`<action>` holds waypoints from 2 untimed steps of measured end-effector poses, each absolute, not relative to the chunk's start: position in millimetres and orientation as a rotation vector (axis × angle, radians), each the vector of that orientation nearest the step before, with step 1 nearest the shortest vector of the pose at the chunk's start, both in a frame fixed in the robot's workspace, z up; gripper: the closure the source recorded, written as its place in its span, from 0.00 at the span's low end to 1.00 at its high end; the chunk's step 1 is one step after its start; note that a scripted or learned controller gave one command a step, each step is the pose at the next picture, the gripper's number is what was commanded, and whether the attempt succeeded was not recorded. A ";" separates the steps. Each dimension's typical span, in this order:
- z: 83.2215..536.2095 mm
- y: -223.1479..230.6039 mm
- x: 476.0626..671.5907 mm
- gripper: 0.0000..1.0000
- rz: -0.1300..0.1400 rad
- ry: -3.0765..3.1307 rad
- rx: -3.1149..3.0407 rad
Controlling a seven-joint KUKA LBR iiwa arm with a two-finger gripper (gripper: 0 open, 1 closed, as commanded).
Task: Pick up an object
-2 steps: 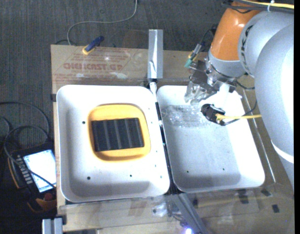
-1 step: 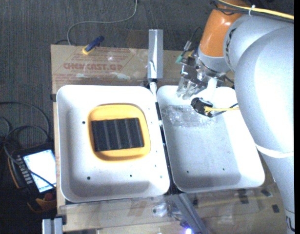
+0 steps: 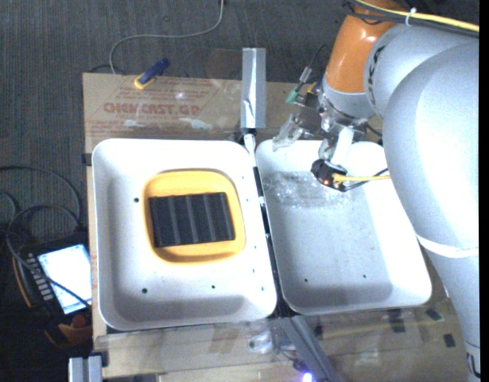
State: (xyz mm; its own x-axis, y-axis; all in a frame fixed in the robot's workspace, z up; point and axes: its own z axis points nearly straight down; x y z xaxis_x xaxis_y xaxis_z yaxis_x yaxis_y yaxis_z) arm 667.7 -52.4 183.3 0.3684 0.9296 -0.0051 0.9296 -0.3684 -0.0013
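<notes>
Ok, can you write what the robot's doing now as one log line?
end effector: at far left corner of right bin | yellow tray: black ribbed middle, lying in left bin | pick: not yet done

Arm: grey and bulky, on the right side of the view, reaching in from the right and bending toward the upper middle.
Orange band: wraps the arm just above the wrist, near the top of the view.
Wrist: below the band, angled down and to the left.
Gripper: at the wrist's lower-left end, tilted; seemingly pale and translucent, its outline blurred.
</notes>
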 end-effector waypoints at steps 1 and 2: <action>97.5 -107.6 642.2 0.00 0.009 1.965 2.444; 133.4 -160.8 626.4 0.00 -0.004 2.168 2.272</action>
